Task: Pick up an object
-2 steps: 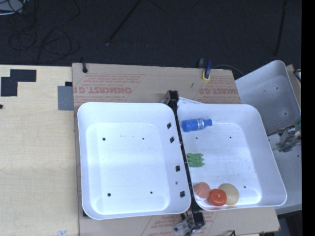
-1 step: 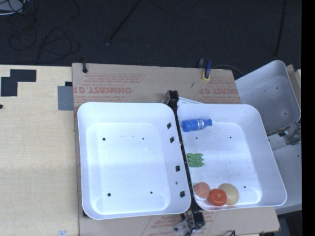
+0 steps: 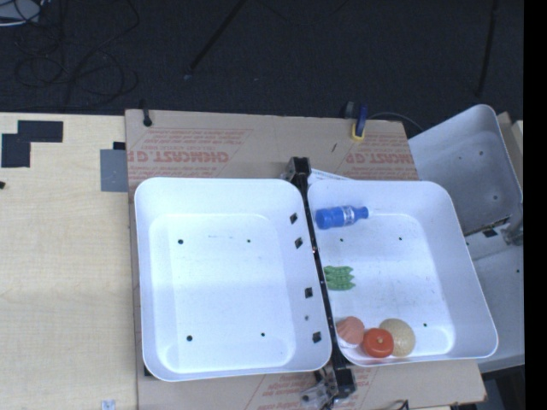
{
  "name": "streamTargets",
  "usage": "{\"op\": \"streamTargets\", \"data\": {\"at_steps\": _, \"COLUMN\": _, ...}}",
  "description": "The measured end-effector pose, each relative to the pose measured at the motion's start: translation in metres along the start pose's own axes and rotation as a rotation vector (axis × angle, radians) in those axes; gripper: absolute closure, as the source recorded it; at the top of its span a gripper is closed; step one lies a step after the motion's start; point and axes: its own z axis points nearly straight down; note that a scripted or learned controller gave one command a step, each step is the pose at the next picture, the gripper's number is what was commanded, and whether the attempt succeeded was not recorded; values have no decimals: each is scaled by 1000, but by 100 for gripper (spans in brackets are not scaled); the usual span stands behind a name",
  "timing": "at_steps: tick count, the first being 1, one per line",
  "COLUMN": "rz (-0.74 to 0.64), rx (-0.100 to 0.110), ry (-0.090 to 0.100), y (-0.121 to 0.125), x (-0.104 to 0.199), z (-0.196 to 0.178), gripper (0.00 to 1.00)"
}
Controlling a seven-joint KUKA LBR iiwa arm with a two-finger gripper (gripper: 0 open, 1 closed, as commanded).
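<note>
The right bin (image 3: 444,254) holds a blue bottle (image 3: 341,216) lying on its side near the far left corner. A small green piece (image 3: 338,278) lies by the bin's left wall. At the near left corner sit a red round object (image 3: 378,342), a pale pink one (image 3: 349,329) to its left and a tan round one (image 3: 398,335) to its right, all close together.
The left bin (image 3: 171,229) stands beside the right one, joined by a black divider with clips (image 3: 309,254). Both rest on a cardboard sheet (image 3: 256,148). A grey metal plate (image 3: 474,161) rises at the right. Dark floor with cables lies beyond.
</note>
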Motion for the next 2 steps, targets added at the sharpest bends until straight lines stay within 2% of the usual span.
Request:
{"op": "streamTargets", "data": {"at_steps": 1, "rz": 2, "rx": 7, "ry": 2, "y": 0, "x": 1, "z": 47, "gripper": 100}}
{"op": "streamTargets", "data": {"at_steps": 2, "rz": 0, "rx": 0, "ry": 0, "y": 0, "x": 0, "z": 15, "gripper": 100}}
